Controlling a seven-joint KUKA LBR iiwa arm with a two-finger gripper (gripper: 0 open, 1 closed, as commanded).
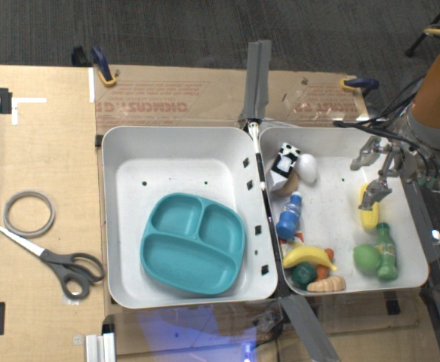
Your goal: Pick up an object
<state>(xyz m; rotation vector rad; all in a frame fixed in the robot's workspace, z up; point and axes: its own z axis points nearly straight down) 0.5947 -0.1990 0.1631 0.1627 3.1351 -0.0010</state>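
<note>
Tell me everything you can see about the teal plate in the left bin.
The teal plate is a rounded, squarish tray that looks like smooth matte plastic. Raised ridges split it into three compartments: one long one along the lower side and two smaller ones above. It lies flat, right side up, turned slightly askew, on the floor of the left bin, toward the near right corner. Nothing rests on it.

Left bin (121, 149): divided plate (193, 243) inside, toward the near side. Right bin (333, 138): cow toy (286, 159) and egg (308, 169) at the far left, bottle (288, 217) nearer along the left wall, banana (308, 256), round vegetable (305, 275) and carrot (327, 283) at the near edge, second bottle (386, 251) beside a ball (366, 257) near right, gripper (376, 176) above a small fruit (369, 216). Bench left of the bins: tape roll (29, 212) behind scissors (57, 261).
</note>
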